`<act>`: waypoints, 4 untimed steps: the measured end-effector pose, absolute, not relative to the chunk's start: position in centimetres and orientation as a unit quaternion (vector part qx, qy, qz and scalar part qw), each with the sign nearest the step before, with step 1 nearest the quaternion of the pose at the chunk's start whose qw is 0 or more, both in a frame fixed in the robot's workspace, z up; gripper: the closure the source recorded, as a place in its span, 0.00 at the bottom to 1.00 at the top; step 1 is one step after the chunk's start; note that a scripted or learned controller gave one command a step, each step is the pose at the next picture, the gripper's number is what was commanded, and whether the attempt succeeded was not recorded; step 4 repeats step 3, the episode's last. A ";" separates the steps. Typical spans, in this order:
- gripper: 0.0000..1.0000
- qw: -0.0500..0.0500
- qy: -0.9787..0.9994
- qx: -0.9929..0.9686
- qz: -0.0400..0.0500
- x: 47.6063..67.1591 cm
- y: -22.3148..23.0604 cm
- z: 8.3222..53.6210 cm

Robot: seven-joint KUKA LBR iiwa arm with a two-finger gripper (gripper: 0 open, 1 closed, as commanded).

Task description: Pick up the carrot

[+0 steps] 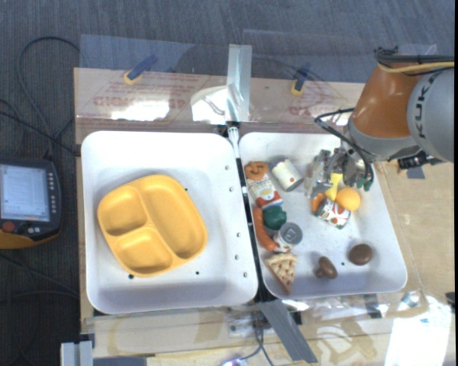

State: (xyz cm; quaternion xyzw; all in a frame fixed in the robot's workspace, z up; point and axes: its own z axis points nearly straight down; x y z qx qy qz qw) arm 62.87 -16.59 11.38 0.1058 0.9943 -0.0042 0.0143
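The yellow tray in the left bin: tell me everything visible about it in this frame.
The yellow tray looks like smooth, matte moulded plastic with rounded corners and a raised rim. Low ridges split it into three compartments: one large along its right side and two smaller on the left. It lies flat, open side up, turned at an angle to the bin walls, near the middle of the left bin. It rests on the bin floor, and nothing shows inside it.

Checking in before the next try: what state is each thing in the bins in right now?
Yellow tray: upright in the left bin, nothing in its compartments.
Carrot: lying flat by the right bin's left wall, untouched.
Gripper: low over the right bin's upper middle.
Pizza slice: lying flat.
Lemon: resting by the gripper.
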 end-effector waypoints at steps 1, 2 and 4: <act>0.00 0.014 0.994 0.106 -0.004 62.9 -16.6 11.3; 0.00 0.006 0.975 0.220 0.000 63.8 -16.7 9.0; 1.00 0.012 0.976 0.219 -0.001 64.1 -16.7 10.4</act>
